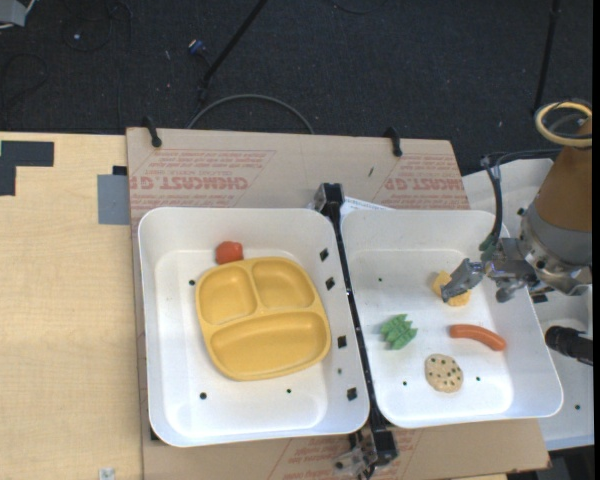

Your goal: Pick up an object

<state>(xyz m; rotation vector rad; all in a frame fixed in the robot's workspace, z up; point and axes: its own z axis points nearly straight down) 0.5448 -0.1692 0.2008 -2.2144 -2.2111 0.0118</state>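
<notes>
The right bin holds a small yellow food piece, a green leafy toy, an orange-red sausage shape and a speckled cookie. My gripper hangs low over the bin's right part, and its fingers look spread open. The left fingertip rests on or just above the yellow piece and partly hides it. Nothing sits between the fingers. The sausage lies just below the gripper.
The left bin holds a yellow divided plate and a small red piece at its upper left. A black divider runs between the bins. Cables trail behind the arm on the right.
</notes>
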